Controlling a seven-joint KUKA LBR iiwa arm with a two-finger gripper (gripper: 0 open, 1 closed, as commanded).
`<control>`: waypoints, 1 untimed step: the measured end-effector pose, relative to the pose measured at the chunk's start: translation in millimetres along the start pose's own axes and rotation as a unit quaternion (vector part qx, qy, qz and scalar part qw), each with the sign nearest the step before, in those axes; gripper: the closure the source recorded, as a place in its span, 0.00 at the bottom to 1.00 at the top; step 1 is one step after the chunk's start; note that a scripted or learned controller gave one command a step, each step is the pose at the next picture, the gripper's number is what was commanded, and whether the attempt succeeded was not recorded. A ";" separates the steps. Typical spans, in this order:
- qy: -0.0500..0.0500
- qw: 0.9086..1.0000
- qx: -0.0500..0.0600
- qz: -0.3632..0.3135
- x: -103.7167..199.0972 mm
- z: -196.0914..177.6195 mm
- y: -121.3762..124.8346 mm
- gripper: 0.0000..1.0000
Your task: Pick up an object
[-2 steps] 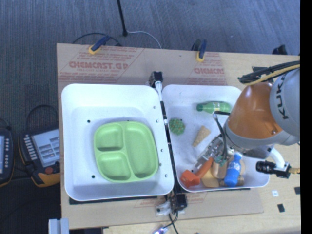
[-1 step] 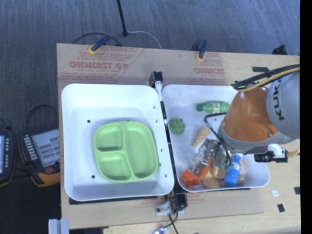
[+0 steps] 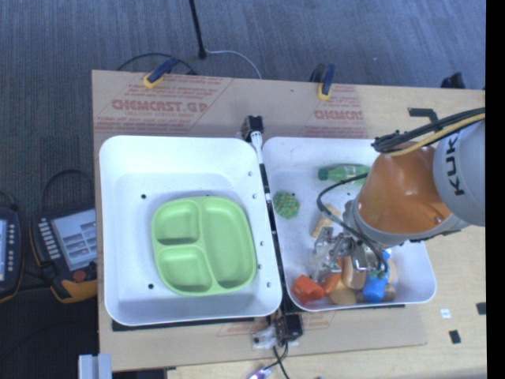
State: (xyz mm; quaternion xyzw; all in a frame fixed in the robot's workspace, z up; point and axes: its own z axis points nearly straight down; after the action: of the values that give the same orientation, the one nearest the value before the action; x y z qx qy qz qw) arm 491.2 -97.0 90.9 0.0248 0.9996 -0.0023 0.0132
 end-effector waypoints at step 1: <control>0.009 1.000 -0.001 -0.001 4.5 2.2 1.2 0.00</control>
State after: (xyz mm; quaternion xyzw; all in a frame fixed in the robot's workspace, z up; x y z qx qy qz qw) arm 486.8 -95.6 88.6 0.0240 0.9997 -0.0008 0.0047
